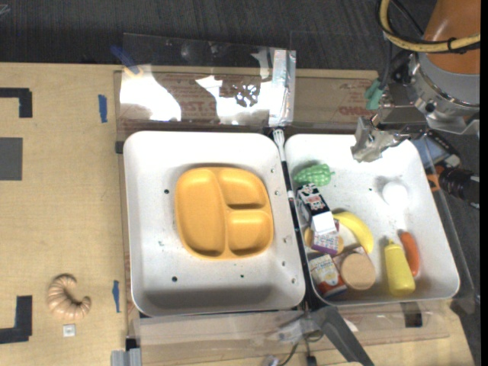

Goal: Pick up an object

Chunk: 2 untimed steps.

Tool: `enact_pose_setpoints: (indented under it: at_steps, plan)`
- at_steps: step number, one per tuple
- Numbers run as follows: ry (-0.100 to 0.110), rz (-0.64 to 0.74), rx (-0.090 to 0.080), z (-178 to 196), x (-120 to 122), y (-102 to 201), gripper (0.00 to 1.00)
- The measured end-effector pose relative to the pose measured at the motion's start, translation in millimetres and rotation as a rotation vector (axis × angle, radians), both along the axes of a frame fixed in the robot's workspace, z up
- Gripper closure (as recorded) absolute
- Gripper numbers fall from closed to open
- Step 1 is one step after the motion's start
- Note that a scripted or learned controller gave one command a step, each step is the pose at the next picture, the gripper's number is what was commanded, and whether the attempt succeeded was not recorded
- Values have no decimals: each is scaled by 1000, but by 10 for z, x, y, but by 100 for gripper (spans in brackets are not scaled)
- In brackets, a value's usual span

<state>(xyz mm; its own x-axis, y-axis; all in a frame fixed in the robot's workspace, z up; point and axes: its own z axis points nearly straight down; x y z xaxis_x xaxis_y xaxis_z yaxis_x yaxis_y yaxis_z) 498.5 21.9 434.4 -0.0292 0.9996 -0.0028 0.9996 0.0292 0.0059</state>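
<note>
The right bin (pixel 427 175) holds a heap of small items: a green leafy toy (pixel 314 174), a yellow banana (pixel 357 229), a yellow mustard bottle (pixel 398 267), an orange-red carrot-like piece (pixel 411 252), a round tan disc (pixel 358 271), small printed cartons (pixel 323 235) and a white round piece (pixel 395 193). My gripper (pixel 371 145) hangs over the far part of that bin, above bare floor, to the right of the green toy. Nothing shows between its fingers.
The left bin (pixel 145 204) holds a yellow divided plate (pixel 224 210). A tan croissant-like toy (pixel 69 296) lies on the bench at the lower left. A shiny clear panel (pixel 206 90) stands behind the bins. Cables and arm parts crowd the upper right.
</note>
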Motion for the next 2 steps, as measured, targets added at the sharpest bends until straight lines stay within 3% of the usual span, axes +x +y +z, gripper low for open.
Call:
enact_pose_setpoints:
  at_steps: [1, 2]
  plan:
    - [1, 1, 0, -4, 0, 3, 0]
    - [-2, 2, -1, 102, 11, 7, 100]
